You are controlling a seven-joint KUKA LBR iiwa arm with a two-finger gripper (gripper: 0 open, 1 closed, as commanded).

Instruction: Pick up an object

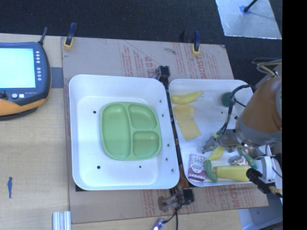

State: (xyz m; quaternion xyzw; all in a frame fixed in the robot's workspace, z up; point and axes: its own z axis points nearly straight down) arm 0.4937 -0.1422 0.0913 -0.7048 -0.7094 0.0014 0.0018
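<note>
At the near edge of the right bin [180, 174], a yellow toy corn cob [233, 172] with a green end is seen lying crosswise, and a small red-and-white packet [196, 167] is found just beside it at the bin's near left corner. Just behind the corn, the pincer [217, 144] is observed low over the bin floor beside a small yellow piece [217, 153]; whether its tips are spread or pressed together cannot be told, and no object is seen between them. The grey arm [261, 111] with its orange band is noted entering from the right. Further back, two pale yellow slices [186, 121] are recorded one behind the other, with a toy banana [187, 97] beyond them. In the left bin [81, 128], a green divided plate [130, 130] is found at the centre. On the bench [33, 166], at the far left, an orange-edged control pendant [23, 78] is noted.
</note>
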